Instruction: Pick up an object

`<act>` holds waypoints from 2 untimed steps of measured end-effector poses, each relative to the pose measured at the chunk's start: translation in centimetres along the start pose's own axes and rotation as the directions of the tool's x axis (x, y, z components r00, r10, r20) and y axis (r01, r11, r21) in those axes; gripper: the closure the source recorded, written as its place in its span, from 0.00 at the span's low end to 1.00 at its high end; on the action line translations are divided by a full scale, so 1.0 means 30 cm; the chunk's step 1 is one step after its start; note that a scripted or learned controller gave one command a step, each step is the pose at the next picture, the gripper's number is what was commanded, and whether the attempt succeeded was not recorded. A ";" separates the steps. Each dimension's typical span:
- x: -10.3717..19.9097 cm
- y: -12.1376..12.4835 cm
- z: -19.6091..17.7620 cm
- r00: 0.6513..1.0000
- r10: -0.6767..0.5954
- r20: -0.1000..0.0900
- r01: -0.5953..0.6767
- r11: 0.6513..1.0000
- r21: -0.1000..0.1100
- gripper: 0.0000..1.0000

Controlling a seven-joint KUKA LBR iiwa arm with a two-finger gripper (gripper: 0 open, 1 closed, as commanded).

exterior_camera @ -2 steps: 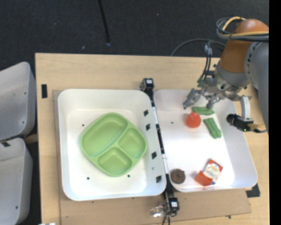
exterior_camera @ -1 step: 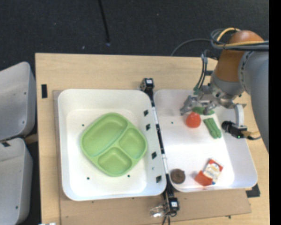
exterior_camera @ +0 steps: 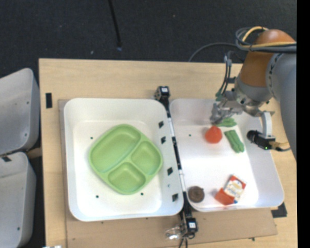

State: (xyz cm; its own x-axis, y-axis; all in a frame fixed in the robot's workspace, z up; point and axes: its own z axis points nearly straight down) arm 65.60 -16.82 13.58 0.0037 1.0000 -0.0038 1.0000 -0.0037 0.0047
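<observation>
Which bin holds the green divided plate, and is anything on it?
The left bin. The plate lies flat there, and all three compartments show bare green, so it is empty.

The wooden bench (exterior_camera: 113, 76) holds two white bins side by side: the left bin (exterior_camera: 72, 154) and the right bin (exterior_camera: 263, 174), touching in the middle

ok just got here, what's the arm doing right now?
The gripper is down at the far edge of the right bin, right over a small green piece. Nothing is visibly lifted. A red ball, green stick, red-and-white packet and brown round thing lie in that bin. The left bin holds a green divided plate.
</observation>
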 end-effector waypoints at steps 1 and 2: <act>0.005 0.004 -0.147 1.000 -0.005 -0.003 0.005 1.000 0.000 1.00; -0.001 0.008 -0.328 1.000 -0.005 -0.002 0.005 1.000 -0.002 1.00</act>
State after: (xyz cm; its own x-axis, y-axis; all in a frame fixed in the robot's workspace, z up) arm 65.80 -16.82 23.43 -0.0018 1.0000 -0.0021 1.0000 0.0018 0.0066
